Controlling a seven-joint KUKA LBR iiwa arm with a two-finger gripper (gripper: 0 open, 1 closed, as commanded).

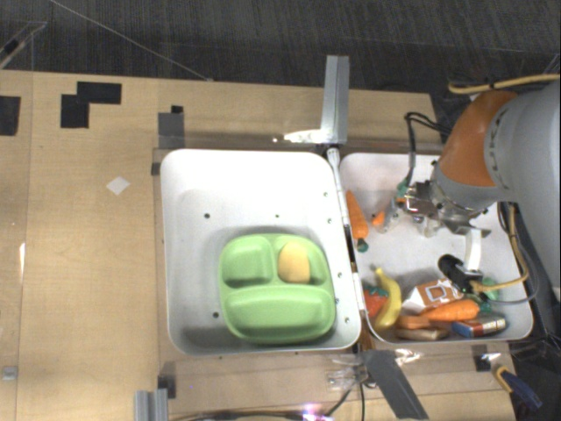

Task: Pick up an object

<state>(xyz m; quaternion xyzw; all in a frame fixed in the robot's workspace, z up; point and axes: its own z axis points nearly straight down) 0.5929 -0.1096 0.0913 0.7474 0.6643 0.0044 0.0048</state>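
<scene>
Gripper (419, 209) over right bin (386, 169), upper part; open or closed cannot be told.
Banana (390, 296) and carrot (456, 310) lie by that bin's lower edge; yellow fruit (294, 261) on green tray (276, 310), left bin (188, 235).

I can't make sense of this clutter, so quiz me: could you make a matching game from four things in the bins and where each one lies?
Things:
1. green tray
2. round yellow fruit
3. banana
4. slim carrot

Places:
A. along the left wall of the right bin
B. on the floor of the left bin
C. in the tray's upper right compartment
D. by the right bin's lower left corner, as the camera view shows it

Pairs: 1-B, 2-C, 3-D, 4-A
</scene>
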